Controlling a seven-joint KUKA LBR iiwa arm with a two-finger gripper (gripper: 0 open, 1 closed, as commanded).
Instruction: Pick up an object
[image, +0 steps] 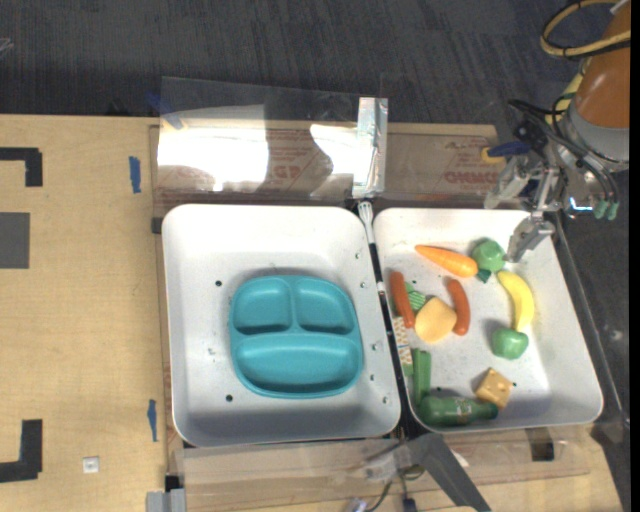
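- Objects sit in the right bin (575, 385): carrot (447, 261), green round piece (488, 254), banana (517, 298), green apple-like piece (510, 344), two red sausage-like pieces (459, 305) (400, 296), pale yellow round piece (435, 321), tan cube (493, 387), dark green bottle-shaped item (450, 408) along the near wall.
- Left bin (190, 240) carries a teal divided plate (295, 334) near its centre, bare white floor on all sides of it.
- Gripper (528, 236) is over the far right corner of the right bin, just beside the green round piece and above the banana. Nothing visibly between the fingers; can't tell whether they're open or closed.
- Arm wrist (605, 95) with the orange band is at the top right, cables around it.
- Crowding: carrot, green piece and banana are near one another close to the far wall; sausages and yellow piece are bunched against the divider between the bins.
- Open room: far left corner of the right bin and the strip along its right wall below the banana.
- Tan cube stands fairly apart, bare floor to its right.
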